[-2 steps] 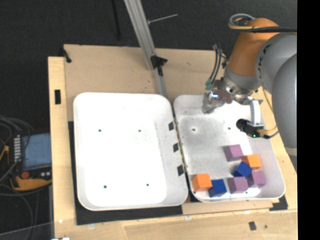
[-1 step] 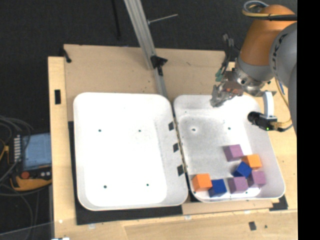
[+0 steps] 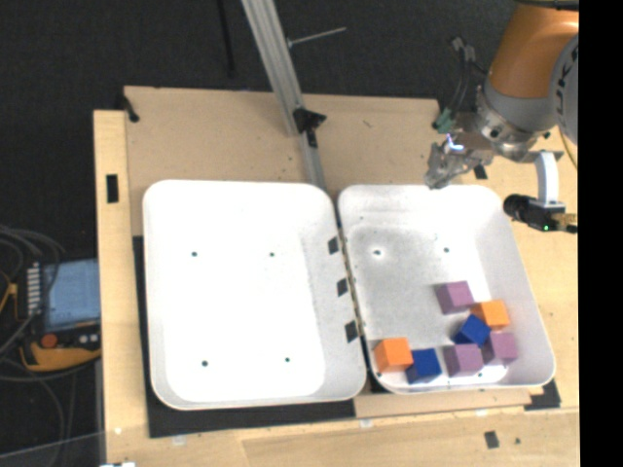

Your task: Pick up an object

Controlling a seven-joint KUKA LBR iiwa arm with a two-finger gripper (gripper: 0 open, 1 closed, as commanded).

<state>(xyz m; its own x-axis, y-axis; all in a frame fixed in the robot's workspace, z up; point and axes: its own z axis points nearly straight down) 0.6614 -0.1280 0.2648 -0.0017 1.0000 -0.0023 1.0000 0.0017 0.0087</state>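
Several small blocks lie in the near right part of the right bin point(image 3: 389, 212): an orange block point(image 3: 394, 353), a blue block point(image 3: 424, 366), a purple block point(image 3: 463, 360), another purple block point(image 3: 454, 296), a blue block point(image 3: 474, 330), an orange block point(image 3: 493, 312) and a purple block point(image 3: 504, 345). My gripper point(image 3: 444, 172) hangs above the far rim of the right bin, well away from the blocks. Nothing shows between its tips.
The left bin point(image 3: 243, 290) sits beside the right one. A slanted metal rail point(image 3: 277, 56) rises from between the bins at the back. Cables and a blue device point(image 3: 68, 295) lie off the bench at the left.
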